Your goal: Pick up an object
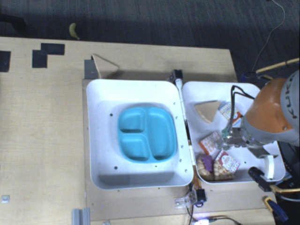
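My gripper [228, 139] hangs low in the right bin [197, 93], under the arm's orange band. It sits right above a red and white packet [212, 142]. A second red and white packet [227, 163] lies just in front of it, beside a knobbly tan and purple item [205, 165]. At the bin's back lie a beige wedge [206, 110] and a pale blue and white packet [225, 109]. The arm hides the fingers and the bin's right half.
The left bin [101, 125] holds a blue divided tray [146, 133]. A black-tipped bar [180, 93] runs along the wall between the bins. Cables and a connector [197, 197] lie at the bench's front edge.
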Controlling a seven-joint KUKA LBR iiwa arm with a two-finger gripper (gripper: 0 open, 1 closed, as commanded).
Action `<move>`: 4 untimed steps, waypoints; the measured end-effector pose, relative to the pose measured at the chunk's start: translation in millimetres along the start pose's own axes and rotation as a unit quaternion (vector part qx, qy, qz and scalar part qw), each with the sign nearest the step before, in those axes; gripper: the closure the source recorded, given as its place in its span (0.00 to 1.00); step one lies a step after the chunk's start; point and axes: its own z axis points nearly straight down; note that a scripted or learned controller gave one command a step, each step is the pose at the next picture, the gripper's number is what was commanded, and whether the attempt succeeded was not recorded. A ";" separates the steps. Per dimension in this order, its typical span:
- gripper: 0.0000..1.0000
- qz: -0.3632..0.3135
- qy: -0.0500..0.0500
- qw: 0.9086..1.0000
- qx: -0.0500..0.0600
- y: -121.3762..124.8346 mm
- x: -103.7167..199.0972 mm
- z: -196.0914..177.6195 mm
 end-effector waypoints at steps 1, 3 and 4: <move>0.00 0.000 0.000 1.000 0.000 -0.2 0.0 0.2; 1.00 0.000 -0.002 1.000 0.005 -4.4 24.0 4.2; 1.00 0.000 -0.001 1.000 0.009 82.7 -45.7 17.9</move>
